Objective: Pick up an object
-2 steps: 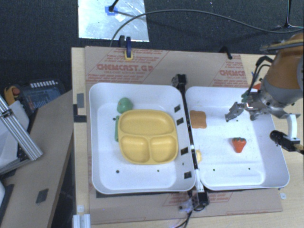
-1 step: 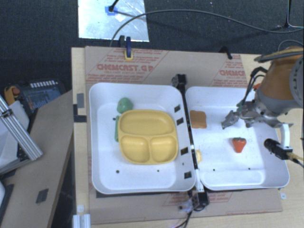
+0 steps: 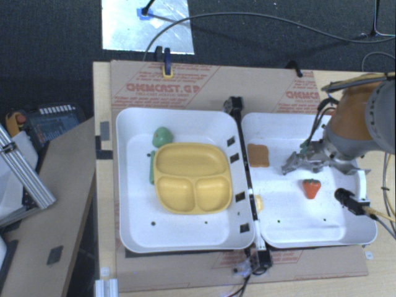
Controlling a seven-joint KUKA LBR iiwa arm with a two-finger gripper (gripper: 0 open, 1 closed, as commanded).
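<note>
— What's nearest us on the worktop?
— A yellow three-compartment plastic tray (image 3: 189,177) in the left white bin (image 3: 133,228), with a green toy (image 3: 162,136) at its far edge.
— And the right white bin (image 3: 297,234)?
— An orange-red strawberry-like toy (image 3: 312,188) mid-bin; a brown square piece (image 3: 258,155) by the divider. The gripper (image 3: 297,162) hovers just beyond the strawberry; I can't tell its state.

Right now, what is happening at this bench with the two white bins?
A grey robot arm with an orange band reaches in from the right, and its gripper hangs over the right bin. Near it lie an orange strawberry-like toy and a brown slice like toast; it holds neither. A small yellow piece lies at that bin's left edge. The left bin holds a yellow divided tray and a green thing partly beneath it.
</note>
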